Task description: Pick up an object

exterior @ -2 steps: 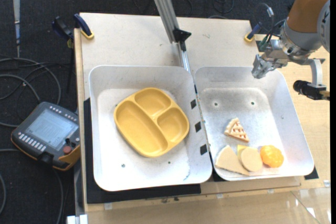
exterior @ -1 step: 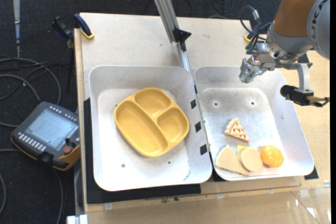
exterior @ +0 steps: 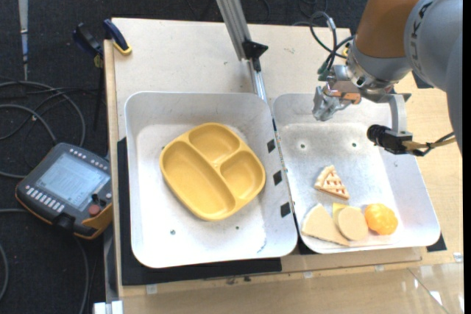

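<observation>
Grey arm (exterior: 412,18) overhangs right bin (exterior: 412,180).

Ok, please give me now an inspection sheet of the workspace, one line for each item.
Surface: bench with left bin and right bin side by side.
Job's things: waffle wedge, tan slices and orange piece in the right bin's near part.
Clutter: yellow divided tray in the left bin.
Grippers: gripper above the right bin's far edge, nothing seen between the jaws.
Cables: black loops on the floor at left; wires by the wrist.
Surroundings: pendant on the floor at left; metal pole slanting over the bench.
</observation>
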Controlling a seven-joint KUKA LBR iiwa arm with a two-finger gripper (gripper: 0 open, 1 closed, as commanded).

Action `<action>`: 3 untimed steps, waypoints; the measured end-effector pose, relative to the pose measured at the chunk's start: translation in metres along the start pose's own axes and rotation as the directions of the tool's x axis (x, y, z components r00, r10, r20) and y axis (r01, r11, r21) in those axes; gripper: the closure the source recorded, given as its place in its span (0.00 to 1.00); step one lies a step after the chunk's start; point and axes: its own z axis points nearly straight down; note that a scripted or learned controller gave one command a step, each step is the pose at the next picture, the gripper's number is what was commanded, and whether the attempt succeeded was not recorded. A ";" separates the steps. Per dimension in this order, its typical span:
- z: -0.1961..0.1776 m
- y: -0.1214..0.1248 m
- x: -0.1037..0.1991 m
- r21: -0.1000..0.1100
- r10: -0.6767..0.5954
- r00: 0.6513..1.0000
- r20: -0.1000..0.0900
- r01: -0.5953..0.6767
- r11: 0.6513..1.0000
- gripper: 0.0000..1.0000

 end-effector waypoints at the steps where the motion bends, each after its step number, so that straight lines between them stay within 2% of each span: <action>1: -0.005 -0.019 0.060 0.000 -0.001 1.000 0.000 0.001 1.000 1.00; 3: -0.008 -0.030 0.165 -0.001 -0.001 1.000 0.001 0.001 1.000 1.00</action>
